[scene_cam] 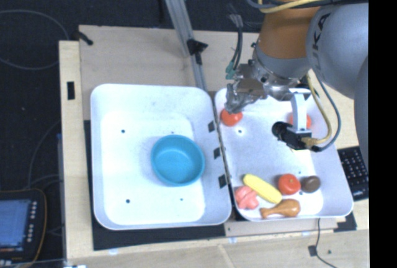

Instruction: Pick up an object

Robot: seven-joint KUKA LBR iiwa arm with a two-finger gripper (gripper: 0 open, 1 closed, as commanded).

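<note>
My gripper [234, 105] hangs over the far left corner of the right bin [260, 142]. A small orange-red object [231, 116] sits right under its tip, touching or nearly touching it. At the near end of that bin lie a yellow banana [262, 188], a pink object [247, 198], a red tomato [288, 183], a brown ball [310, 183] and a brown drumstick [282, 208].
The left bin [118, 198] holds a blue bowl [178, 160]. A grey metal rail [180, 18] slants down from the top toward the gap between the bins. A keyboard [355, 170] lies at the right of the bench.
</note>
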